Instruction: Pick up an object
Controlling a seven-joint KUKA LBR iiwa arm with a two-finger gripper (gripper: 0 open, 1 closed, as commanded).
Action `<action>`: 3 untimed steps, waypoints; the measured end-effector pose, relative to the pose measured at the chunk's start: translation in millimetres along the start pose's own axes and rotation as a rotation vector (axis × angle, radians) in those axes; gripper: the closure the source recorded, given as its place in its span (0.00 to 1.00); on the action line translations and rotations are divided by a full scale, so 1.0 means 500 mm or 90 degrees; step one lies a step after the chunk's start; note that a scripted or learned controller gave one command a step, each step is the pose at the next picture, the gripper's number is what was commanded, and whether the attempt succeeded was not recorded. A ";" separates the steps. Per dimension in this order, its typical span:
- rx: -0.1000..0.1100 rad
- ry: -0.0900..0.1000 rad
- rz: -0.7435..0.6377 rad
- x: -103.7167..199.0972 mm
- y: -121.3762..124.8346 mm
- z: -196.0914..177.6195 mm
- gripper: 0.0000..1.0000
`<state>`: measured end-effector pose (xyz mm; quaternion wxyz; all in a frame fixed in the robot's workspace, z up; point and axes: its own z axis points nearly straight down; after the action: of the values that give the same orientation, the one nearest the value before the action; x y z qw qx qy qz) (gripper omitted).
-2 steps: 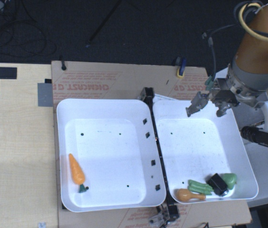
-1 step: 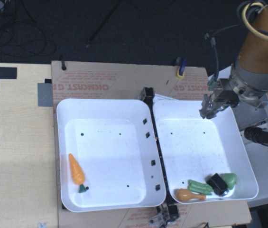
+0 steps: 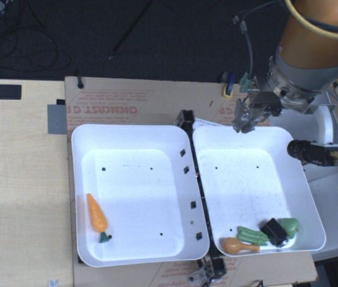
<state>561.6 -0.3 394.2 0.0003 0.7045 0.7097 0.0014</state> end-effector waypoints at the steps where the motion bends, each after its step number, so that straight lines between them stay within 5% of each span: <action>1: 0.009 -0.001 0.008 -0.109 -0.021 0.196 1.00; 2: 0.002 0.000 0.003 -0.041 -0.051 0.114 1.00; 3: -0.003 0.000 0.001 0.028 -0.066 -0.069 1.00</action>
<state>528.6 13.3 428.7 0.0019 0.7053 0.7089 0.0028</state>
